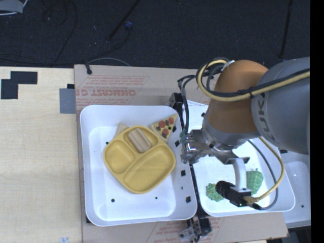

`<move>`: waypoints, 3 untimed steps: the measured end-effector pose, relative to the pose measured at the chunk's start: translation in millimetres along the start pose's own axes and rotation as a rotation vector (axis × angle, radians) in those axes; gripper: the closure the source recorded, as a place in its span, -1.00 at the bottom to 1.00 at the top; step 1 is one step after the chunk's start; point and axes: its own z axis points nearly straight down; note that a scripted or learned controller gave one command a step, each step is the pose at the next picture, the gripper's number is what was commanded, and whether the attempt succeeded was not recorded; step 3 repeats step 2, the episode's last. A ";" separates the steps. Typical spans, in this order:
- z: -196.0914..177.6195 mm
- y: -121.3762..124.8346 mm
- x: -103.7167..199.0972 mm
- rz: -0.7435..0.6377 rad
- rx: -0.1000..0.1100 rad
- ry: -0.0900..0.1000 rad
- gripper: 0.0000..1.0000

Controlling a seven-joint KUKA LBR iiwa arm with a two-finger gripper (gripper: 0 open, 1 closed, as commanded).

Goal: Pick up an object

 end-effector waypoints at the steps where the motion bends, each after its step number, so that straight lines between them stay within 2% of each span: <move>1: 16.8 -5.5 50.3 -0.001 0.004 0.000 1.00; 2: 15.9 -5.1 48.1 0.002 0.002 -0.001 -1.00; 3: 15.9 -5.1 48.1 0.002 0.002 -0.001 -1.00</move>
